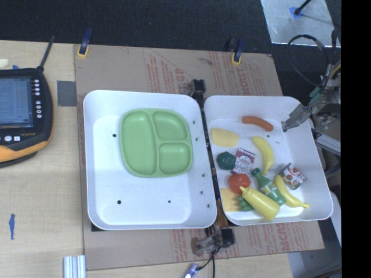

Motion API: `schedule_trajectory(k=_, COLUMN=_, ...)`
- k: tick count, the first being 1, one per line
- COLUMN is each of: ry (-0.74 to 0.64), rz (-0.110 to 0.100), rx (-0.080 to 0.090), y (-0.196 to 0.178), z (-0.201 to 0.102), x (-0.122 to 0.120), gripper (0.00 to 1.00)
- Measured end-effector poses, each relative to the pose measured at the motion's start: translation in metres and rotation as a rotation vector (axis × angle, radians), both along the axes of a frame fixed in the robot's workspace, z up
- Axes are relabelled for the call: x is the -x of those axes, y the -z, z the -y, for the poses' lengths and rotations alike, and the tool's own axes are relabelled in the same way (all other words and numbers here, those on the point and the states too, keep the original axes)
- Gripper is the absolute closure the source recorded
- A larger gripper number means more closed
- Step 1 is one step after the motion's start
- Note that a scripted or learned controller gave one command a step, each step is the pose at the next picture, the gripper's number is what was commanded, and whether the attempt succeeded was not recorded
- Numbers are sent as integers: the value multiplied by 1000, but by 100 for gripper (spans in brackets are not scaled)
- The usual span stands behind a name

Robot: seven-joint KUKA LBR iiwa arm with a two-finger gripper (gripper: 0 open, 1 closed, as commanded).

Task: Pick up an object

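At the right bin's [324,172] six o'clock, the yellow bottle [259,201], tomato [238,182] and bananas [288,191] are lying packed together; a grab there is risking a slip. Farther back, at twelve o'clock, the sausage [257,122] is lying alone. At three o'clock, the claw [290,123] is hovering over the rim, spread impossible to tell.

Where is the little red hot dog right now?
The hot dog lies near the far edge of the right bin, above the bananas and right of the yellow lemon-shaped toy, with the claw just to its right.
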State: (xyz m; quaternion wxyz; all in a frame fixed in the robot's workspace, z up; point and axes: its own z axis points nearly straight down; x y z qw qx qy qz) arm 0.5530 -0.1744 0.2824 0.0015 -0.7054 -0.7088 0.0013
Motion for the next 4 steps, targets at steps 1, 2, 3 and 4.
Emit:
schedule_trajectory(k=1, ry=-1, rz=-3, rx=1, y=127, z=-16, x=-67, gripper=0)
schedule_trajectory(k=2, ry=0, rz=-1, rx=1, y=191, z=6, x=-31, gripper=0)
schedule_trajectory(k=3, ry=-4, rz=-1, rx=4, y=180, z=7, x=-31, gripper=100)
schedule_trajectory(k=4, ry=-3, rz=3, rx=2, y=191, z=-64, x=-63, gripper=100)
